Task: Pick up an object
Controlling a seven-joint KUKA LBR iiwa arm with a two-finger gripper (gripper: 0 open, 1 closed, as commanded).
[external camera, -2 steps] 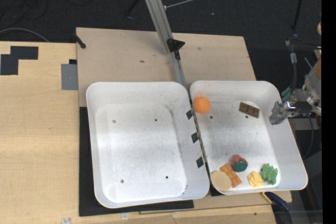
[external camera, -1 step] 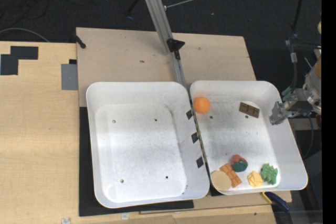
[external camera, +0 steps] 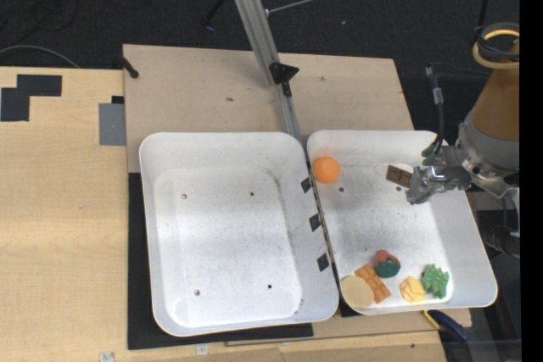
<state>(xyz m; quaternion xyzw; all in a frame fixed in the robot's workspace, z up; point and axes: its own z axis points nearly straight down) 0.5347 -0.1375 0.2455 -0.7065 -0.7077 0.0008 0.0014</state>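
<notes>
Gripper [external camera: 417, 185] hovered over the right bin's [external camera: 462, 220] upper right; we could not tell its state or whether it held the small brown piece [external camera: 397, 175] at its tip. We judged the orange ball [external camera: 326, 169] its nearest target, lying leftward against the divider, with the toy food cluster [external camera: 389, 275] well below.
</notes>
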